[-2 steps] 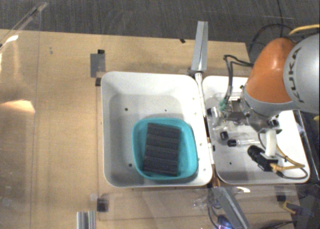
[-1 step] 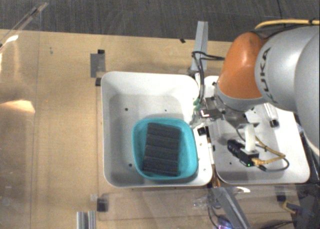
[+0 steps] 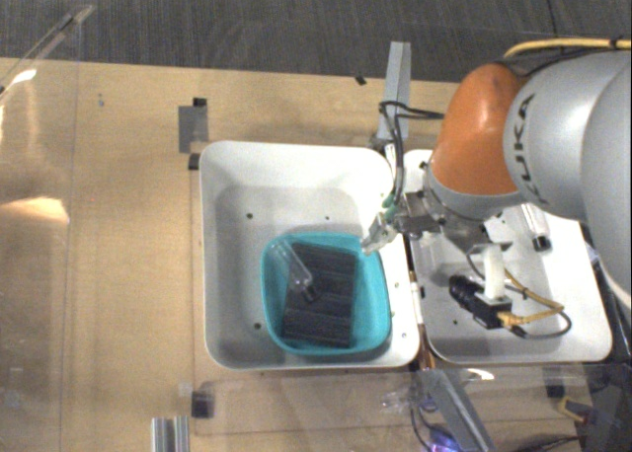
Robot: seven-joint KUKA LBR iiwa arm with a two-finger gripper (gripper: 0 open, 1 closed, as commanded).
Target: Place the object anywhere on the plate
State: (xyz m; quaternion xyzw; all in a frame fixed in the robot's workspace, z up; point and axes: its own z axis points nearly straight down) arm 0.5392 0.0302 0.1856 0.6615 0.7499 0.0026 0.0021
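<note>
While the wooden table (image 3: 99, 272) spreads wide around everything, the grey arm (image 3: 553, 134) with its orange band reaches in from the right, across the right bin (image 3: 583, 312). The left bin (image 3: 232, 243) holds a teal plate (image 3: 373, 292) in its lower half. A dark ridged block (image 3: 326, 297), seemingly the object, lies flat within the plate's rim, with a small clear piece (image 3: 294, 267) resting aslant across its upper left. The gripper (image 3: 378, 233) sits just over the plate's upper right corner, beside the wall between the bins. Whether it is clenched or released I cannot tell, and nothing shows in its grasp.

The placing looks done. A good finish is probably rising straight up before swinging away, so that nothing catches the plate's rim or the bin wall.
</note>
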